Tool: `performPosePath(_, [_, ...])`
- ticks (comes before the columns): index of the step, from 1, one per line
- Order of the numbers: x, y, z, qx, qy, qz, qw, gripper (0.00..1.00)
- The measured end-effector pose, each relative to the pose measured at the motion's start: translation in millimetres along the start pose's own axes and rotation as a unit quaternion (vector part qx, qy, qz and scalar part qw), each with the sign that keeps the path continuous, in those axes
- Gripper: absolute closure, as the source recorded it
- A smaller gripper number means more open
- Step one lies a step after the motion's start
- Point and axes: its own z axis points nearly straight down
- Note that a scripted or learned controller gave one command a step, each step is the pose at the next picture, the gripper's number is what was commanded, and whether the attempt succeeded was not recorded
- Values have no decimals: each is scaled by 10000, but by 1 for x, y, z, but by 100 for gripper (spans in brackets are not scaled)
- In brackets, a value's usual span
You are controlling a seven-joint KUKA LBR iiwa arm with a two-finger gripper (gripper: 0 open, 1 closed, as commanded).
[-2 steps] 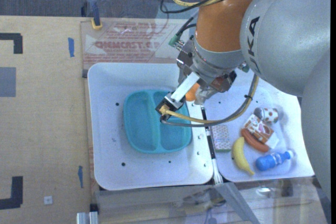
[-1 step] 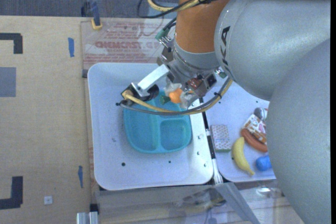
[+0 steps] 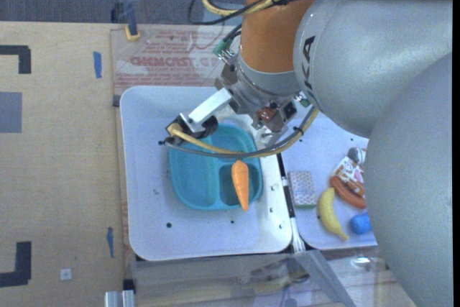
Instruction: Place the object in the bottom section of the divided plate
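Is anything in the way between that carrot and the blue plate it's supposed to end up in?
Nothing visible is. The carrot already lies on the blue divided plate, in its narrow compartment on the camera view's right. The arm's wrist hangs over the plate's top edge.

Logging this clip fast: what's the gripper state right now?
Gripper: cannot be told; it hangs over the blue plate, where the carrot lies.

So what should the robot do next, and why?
Probably lift the tool straight up and away. The carrot already lies in a section of the blue plate, its tip poking over the rim, apart from the tool, so the job looks about done.
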Motion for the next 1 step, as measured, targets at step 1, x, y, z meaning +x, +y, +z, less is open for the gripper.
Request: performPosePath(1, [-54,113,26,3,-3,2371,9715,0])
